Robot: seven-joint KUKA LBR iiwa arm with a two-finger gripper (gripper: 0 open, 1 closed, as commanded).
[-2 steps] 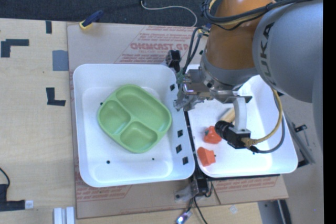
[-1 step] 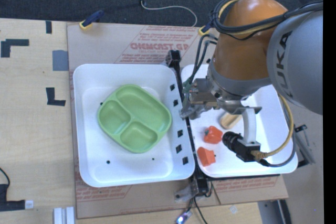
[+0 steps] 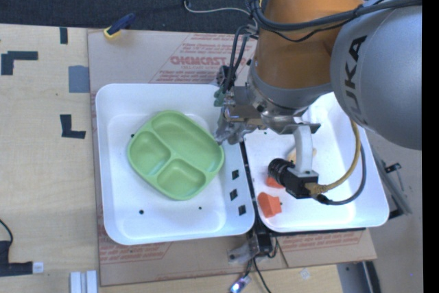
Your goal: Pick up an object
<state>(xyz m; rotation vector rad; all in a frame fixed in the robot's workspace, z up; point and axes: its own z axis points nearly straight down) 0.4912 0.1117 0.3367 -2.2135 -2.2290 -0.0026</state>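
As the hand (image 3: 228,125) hovers where the two bins meet, its grip state can't be told. Green divided plate (image 3: 176,154) lies just view-left of it in left bin (image 3: 103,147), rim nearest; orange piece (image 3: 269,204) sits in right bin (image 3: 370,213).

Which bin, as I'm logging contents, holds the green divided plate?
The bin on the view's left: the green plate lies in it, while the bin on the right has small orange pieces.

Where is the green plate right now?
In the camera view, the green plate lies in the left bin, its right edge close to the tool.
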